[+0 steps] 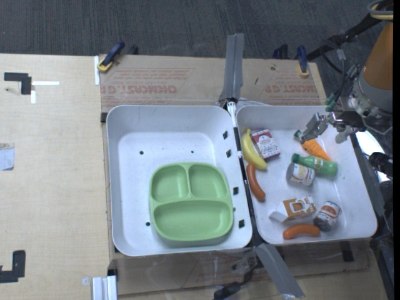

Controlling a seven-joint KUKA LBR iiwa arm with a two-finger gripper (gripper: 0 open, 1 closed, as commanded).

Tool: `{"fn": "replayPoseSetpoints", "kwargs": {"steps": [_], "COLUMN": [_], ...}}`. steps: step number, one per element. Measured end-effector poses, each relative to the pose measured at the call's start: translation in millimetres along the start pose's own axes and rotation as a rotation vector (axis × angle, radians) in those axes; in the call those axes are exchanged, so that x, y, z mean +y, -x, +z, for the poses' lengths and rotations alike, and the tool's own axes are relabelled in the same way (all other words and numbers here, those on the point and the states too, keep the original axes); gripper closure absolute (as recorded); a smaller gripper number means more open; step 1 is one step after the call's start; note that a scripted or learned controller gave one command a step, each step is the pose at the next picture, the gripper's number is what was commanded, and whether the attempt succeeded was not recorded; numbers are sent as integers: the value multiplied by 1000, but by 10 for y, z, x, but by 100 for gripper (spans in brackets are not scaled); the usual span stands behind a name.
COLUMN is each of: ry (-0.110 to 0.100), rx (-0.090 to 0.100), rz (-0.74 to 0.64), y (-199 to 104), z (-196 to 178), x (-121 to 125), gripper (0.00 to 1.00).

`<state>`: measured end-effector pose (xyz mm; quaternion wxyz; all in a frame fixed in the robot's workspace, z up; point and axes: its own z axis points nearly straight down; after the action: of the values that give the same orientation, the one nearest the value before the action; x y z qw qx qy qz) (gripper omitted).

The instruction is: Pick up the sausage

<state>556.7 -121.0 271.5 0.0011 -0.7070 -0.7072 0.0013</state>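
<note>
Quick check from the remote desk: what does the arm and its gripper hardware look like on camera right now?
The arm shows an orange band over a grey wrist section, with black and yellowish cables looping behind it. The gripper is pale grey metal with a small green spot beside it.

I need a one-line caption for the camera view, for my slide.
The gripper hovers above the carrot in the right bin, far from the sausage.
</note>
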Motion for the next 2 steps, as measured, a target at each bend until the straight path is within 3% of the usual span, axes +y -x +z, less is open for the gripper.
{"fn": "replayPoseSetpoints", "kwargs": {"steps": [1, 2], "ry": [0, 2], "rx": [1, 0], "rz": [-219, -306], "y": [-32, -240], "z": [946, 1788], "x": [-718, -790], "gripper": [0, 0]}}
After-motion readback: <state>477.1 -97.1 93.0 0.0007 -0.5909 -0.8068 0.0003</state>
